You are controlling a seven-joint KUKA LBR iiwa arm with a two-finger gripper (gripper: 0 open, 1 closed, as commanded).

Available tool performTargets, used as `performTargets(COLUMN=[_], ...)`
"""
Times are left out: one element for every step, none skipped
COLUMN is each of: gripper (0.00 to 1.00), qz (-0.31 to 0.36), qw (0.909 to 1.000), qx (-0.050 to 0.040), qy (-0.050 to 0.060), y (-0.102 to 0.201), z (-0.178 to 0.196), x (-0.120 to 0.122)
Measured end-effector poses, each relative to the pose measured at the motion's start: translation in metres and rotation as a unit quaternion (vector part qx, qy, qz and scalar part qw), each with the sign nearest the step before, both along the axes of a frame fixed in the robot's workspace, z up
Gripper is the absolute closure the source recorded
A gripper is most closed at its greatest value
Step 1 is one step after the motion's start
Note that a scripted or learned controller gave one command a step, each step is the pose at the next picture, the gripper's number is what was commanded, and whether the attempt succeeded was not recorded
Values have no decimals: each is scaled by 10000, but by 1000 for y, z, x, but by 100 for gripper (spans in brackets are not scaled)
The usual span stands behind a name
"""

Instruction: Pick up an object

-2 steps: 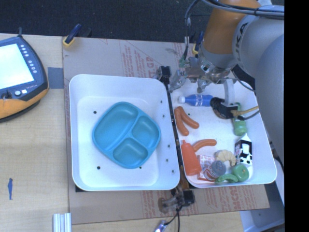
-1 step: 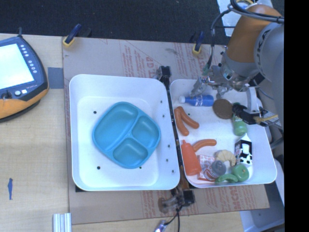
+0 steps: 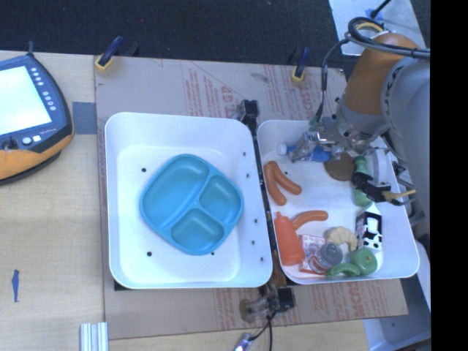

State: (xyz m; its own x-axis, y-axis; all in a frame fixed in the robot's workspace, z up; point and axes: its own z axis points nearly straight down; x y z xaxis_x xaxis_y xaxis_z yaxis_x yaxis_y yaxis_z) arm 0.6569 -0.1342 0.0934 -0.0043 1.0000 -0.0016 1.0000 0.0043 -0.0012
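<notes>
toys fill the right bin [image 3: 409, 265], and the gripper [image 3: 316, 146] is low over the far end of that bin, by a small blue and white thing [image 3: 301, 151]. it looks like the tip may touch that thing, but the spot is too blurry to be sure, and i cannot tell how the hand is set. two hot dogs [image 3: 281, 180] lie just toward the left bin [image 3: 117, 196] from there. a third hot dog [image 3: 310, 217] lies in the middle of the right bin. an orange bottle [image 3: 288, 240] lies by the wall near the left bin. a green ring [image 3: 351, 268] and a cow toy [image 3: 372, 229] are at the near end. a blue plate [image 3: 191, 203] sits in the left bin.
</notes>
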Motion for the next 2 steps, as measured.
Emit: performTargets(gripper=[0,100], qz=[1,13], qw=[10000,10000], qx=[3,6], qy=[-9,52], y=[-6,-7], z=[0,8], x=[0,-2])
